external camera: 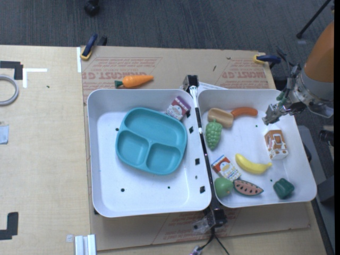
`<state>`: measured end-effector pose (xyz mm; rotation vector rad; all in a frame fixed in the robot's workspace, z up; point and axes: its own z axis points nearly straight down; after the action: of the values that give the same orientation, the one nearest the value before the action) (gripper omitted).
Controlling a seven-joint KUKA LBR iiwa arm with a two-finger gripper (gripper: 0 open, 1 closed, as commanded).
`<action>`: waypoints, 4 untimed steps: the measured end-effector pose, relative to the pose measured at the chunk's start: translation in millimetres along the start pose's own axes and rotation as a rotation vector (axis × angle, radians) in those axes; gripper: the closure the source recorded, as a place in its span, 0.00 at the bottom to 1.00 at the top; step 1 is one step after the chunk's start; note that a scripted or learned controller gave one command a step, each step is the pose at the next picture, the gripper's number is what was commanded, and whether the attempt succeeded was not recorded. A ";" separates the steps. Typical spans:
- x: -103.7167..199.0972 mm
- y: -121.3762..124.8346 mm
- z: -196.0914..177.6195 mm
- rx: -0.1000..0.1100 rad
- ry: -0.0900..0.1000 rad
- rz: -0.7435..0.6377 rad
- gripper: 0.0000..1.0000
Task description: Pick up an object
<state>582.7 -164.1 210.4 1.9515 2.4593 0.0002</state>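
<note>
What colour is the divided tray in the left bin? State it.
Teal-blue; the divided tray in the left bin shows clearly in the camera view.

A carrot (pixel 135 81) lies on the cardboard (pixel 159 68) just behind the left bin (pixel 101 158). A blue clamp (pixel 88 46) grips the cardboard's far-left corner and a yellow clamp (pixel 265 59) its far-right corner.

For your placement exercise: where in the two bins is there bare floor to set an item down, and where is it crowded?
Left bin: bare strips left of and below the teal divided plate. Right bin: an open patch between the grapes, the carton and the banana. Crowded along its near edge: snack box, watermelon slice, green pepper.
</note>
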 end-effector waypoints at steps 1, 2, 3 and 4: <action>-0.1 -0.1 0.0 0.000 0.000 0.000 0.00; -35.4 -32.9 93.8 -0.007 -0.005 -0.036 0.00; -57.4 -30.8 107.3 -0.007 -0.012 -0.379 0.00; -59.4 -26.6 94.6 -0.022 -0.027 -0.378 1.00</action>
<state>570.4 -228.2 115.9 1.4393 2.7512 0.0001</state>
